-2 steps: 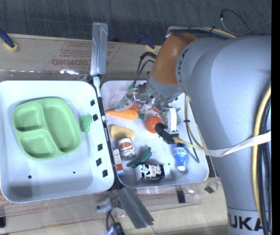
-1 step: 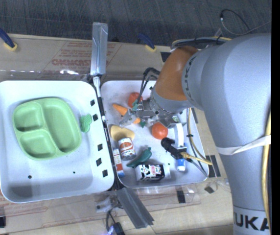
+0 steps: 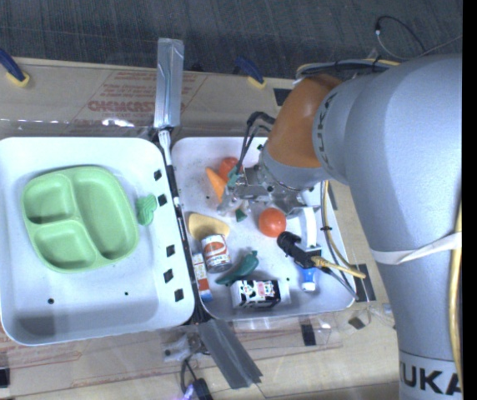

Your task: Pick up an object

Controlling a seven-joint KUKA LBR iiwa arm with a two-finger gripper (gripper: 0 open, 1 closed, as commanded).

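- Letters "UKA" read on the arm (image 3: 405, 223) at 5 o'clock.
- Right bin (image 3: 338, 302), near edge: one black-and-white carton (image 3: 256, 292), print unreadable.
- Behind it: one red-labelled can (image 3: 215, 252), one teal piece (image 3: 243, 265), one yellow wedge (image 3: 208, 224), one orange ball (image 3: 272, 221).
- Fingers (image 3: 240, 192): their opening can't be told; they hover beside an orange carrot (image 3: 216, 181).
- Left bin (image 3: 5, 248), 9 o'clock: one green three-compartment tray (image 3: 78, 217).

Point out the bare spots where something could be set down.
Left bin: bare floor below the green tray, toward the near wall. Right bin: crowded around the hand, with the orange ball, can and carton.
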